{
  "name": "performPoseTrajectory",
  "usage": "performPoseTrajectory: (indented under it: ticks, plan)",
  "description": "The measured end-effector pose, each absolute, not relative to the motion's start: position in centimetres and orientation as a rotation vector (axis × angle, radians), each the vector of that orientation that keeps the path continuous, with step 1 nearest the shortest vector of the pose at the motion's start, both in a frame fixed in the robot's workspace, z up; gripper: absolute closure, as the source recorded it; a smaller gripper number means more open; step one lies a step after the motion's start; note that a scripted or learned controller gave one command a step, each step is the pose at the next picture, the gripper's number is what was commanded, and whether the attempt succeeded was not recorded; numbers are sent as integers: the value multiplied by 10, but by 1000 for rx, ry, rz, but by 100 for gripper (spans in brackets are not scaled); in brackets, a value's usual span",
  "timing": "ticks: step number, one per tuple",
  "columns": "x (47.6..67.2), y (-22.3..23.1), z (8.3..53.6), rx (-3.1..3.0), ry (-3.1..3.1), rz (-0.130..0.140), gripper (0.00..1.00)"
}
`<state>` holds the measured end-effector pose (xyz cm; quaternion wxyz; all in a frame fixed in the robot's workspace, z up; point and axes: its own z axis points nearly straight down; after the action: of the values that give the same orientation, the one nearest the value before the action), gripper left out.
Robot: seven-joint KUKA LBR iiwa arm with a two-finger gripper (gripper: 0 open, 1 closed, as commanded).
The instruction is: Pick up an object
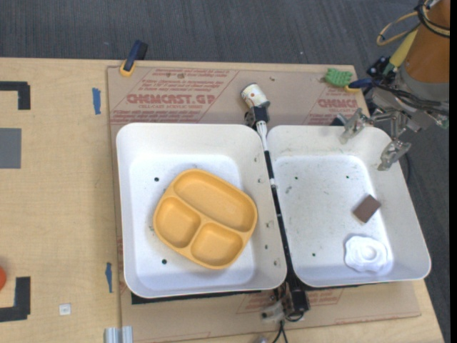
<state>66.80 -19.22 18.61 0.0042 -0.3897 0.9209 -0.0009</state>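
The gripper (pixel 372 138) is hanging over the far right corner of the right bin (pixel 314 269), its two fingers spread wide apart and pinching nothing, so the approach step appears to be in hand and no grasp is being made yet. Nearest below it, toward the camera and a little to the left of the right fingertip, a small brown block (pixel 367 209) is lying flat on the bin floor; further along that same line, near the bin's front right corner, a white lumpy object (pixel 368 254) is sitting just beside the block but apart from it. Well off to the gripper's left, in the left bin (pixel 136 263), a yellow divided plate (pixel 206 218) is resting. The block looks the likeliest target: its long axis is running diagonally, from lower left to upper right in the view, with a corner pointing toward the gripper. The next move is probably calling for travel toward the camera, a wrist turn so the fingers straddle the block's short sides, then a descent.
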Motion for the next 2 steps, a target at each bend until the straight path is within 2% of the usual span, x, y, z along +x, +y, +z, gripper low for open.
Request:
performPoseTrajectory:
  ticks: [1,2]
  plan:
    - [594,-192,106,-1112,2936,2,0]
    - [668,-223,86,-960,2985,0,0]
